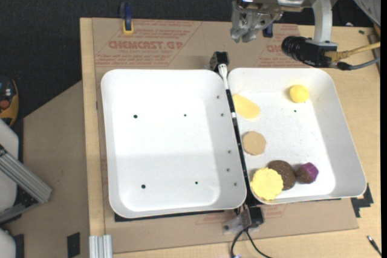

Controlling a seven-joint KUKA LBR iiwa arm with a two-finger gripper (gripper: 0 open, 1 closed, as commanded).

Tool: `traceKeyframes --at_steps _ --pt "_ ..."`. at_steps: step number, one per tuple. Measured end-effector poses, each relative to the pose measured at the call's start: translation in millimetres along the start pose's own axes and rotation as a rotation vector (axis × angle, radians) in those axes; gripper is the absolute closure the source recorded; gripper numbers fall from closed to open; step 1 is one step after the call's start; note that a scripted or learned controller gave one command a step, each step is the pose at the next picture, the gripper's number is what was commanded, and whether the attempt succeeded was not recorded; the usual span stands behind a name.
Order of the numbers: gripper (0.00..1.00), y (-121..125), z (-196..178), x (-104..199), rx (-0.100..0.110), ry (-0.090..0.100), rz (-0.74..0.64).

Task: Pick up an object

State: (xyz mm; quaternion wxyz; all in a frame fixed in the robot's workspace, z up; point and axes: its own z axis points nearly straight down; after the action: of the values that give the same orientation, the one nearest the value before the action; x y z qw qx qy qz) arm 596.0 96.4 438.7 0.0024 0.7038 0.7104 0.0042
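My gripper (247, 30) hangs high above the back edge of the bench, behind the gap between the two bins, with nothing between its fingers. In the right bin (338, 130) lie a small yellow ball (298, 93) at the back, a pale yellow flat piece (246, 106) by the left wall, a tan disc (254, 143) below it, and at the front a yellow round piece (266, 183), a brown cookie-like disc (283, 173) and a small purple piece (308, 173) close together.
The left bin (169, 142) holds only dark dots on its floor. A black clamp (219, 61) sits at the back where the bins meet. A blue and yellow clamp (126, 17) stands on the cardboard sheet at the back left.
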Motion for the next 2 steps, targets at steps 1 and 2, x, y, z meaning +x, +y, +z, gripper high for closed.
traceKeyframes --at_steps 1,2 --pt "1.0 -6 81 51 0.019 -0.002 0.004" --pt "1.0 -51 110 49 0.017 -0.003 0.009"
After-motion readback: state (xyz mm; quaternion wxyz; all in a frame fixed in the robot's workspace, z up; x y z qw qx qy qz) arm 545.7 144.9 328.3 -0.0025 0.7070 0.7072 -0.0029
